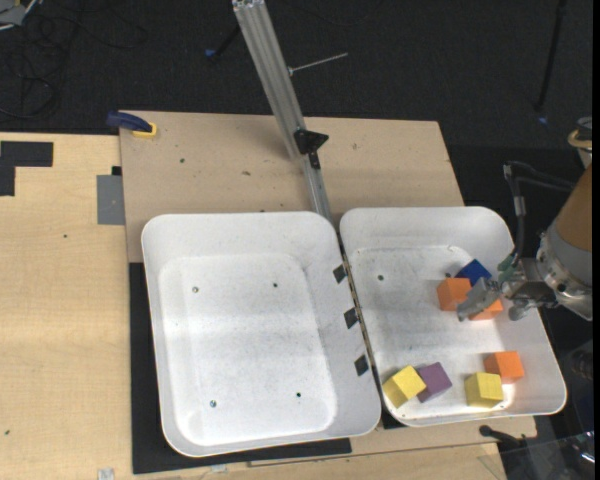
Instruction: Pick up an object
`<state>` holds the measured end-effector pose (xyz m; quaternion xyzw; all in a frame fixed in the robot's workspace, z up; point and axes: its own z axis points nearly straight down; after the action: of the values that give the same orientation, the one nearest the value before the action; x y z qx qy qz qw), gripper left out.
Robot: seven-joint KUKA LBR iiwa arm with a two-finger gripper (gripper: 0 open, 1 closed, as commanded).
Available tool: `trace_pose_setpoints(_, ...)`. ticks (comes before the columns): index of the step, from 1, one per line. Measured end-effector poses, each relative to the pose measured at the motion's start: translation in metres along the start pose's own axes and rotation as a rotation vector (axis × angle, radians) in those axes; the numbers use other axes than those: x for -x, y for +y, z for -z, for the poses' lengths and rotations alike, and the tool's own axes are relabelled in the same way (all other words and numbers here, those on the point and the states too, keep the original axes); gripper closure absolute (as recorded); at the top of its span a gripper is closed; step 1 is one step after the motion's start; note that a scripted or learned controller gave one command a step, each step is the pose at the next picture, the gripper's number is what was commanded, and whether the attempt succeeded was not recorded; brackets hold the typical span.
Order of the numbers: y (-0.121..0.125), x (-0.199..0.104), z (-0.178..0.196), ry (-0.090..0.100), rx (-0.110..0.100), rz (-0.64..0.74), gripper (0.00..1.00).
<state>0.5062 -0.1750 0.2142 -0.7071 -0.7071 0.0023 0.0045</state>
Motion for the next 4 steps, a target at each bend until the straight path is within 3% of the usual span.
trace_pose_setpoints(2,0.000,0.003,-0.118,0.001,0.000,-0.001,0.00)
trace_pose_setpoints(3,0.000,0.005,-0.105,-0.001,0.004,-0.008,1.00)
trace_pose_setpoints(4,0.004,0.008,-0.042,-0.004,0.013,0.001,1.00)
